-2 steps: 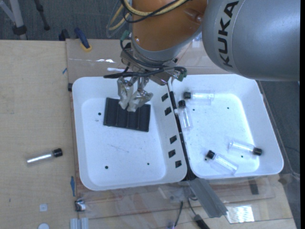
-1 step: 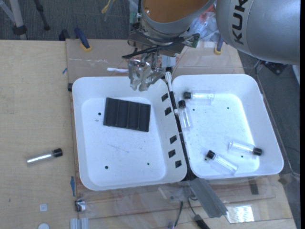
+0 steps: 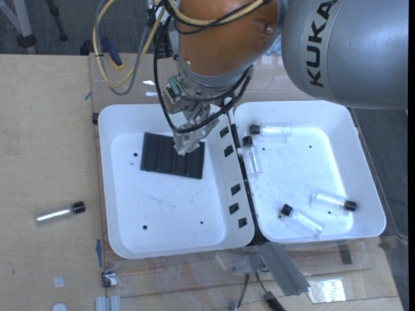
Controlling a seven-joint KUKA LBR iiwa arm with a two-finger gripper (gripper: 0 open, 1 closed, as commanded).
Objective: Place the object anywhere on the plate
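The grey arm [image 3: 350,37] reached in from the right and bent down at its orange band [image 3: 224,24]. The wrist pointed steeply downward, and the gripper [image 3: 185,144] hung low at the end of it, tips angled slightly leftward, cables looping off behind the wrist.

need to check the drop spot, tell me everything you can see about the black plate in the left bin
The black plate is a flat, dark, matte rectangle with lengthwise ridges dividing it into strips, plastic or rubber by its look. It lies flat on the floor of the left bin, in the far half toward the divider, slightly askew. The gripper hangs over its far right part and hides some of that edge; whether it touches the plate cannot be told.
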